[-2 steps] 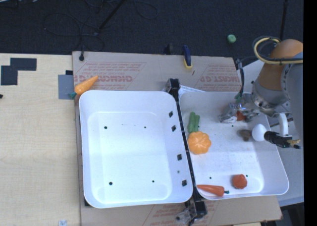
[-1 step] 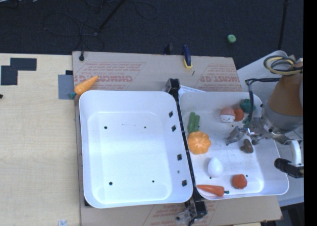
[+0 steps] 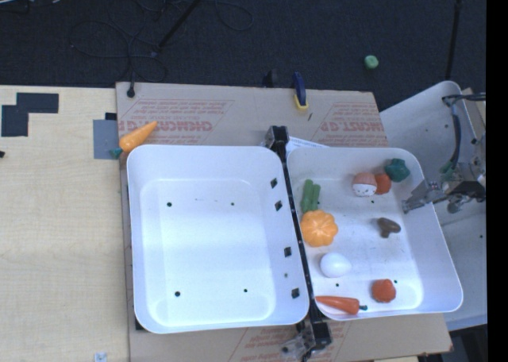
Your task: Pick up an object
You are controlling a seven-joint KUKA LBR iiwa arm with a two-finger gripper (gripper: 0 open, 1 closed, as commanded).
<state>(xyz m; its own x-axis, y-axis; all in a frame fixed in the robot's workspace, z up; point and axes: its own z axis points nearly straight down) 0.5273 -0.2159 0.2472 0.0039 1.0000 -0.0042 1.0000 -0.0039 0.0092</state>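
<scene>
Nothing picked up yet: left bin (image 3: pixel 151 194) bare, right bin (image 3: pixel 432 273) holding every candidate, among them pumpkin (image 3: pixel 318 228), egg (image 3: pixel 335 264) and brown piece (image 3: pixel 388 226). Further right, at the bin's rim, gripper (image 3: pixel 417 202) carrying nothing visible; open or closed, cannot tell. Nearest target: brown piece, just left and nearer.

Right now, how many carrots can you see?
2. One carrot lies on the cardboard, outside the left bin's top-left corner. The other carrot lies on the right bin's bottom rim.
</scene>
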